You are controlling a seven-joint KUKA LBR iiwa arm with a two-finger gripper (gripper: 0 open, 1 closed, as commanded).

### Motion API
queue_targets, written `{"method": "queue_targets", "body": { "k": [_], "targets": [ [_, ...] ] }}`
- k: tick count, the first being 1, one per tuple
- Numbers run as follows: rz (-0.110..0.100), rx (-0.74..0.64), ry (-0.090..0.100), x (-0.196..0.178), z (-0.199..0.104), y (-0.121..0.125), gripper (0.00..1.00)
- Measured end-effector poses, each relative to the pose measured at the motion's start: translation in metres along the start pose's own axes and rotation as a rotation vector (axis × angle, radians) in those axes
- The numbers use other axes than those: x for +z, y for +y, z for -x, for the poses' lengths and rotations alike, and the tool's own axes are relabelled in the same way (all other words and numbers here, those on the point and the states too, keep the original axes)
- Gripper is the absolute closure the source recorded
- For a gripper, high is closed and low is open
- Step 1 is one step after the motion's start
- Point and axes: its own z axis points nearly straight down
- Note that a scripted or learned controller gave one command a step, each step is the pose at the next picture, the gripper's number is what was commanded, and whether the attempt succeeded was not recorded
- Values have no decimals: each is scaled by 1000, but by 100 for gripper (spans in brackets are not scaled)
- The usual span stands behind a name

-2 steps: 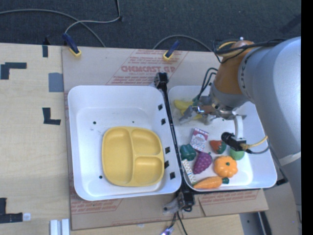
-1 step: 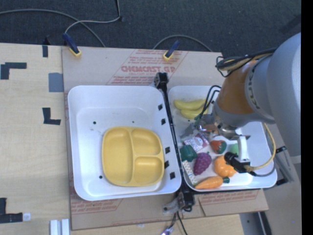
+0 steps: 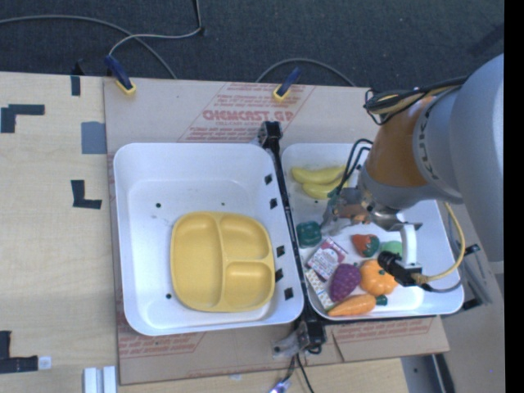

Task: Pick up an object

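Gripper (image 3: 344,213) lowered into right white bin (image 3: 438,301), approach step; claw state cannot be told.
Small plastic toy foods (image 3: 360,277) lie at its five o'clock; next comes descent onto one.

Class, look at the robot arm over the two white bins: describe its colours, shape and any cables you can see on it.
The arm is bulky and rounded, with a smooth grey shell and an orange band above the wrist. Thin black cables loop around that band. A yellow cable curves along the wrist's right side. The gripper is a small dark metal unit.
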Motion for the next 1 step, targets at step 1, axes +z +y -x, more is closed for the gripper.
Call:
{"method": "queue_targets", "body": {
  "k": [1],
  "targets": [
    [8, 9, -21, -2, 11, 0, 0]
  ]
}}
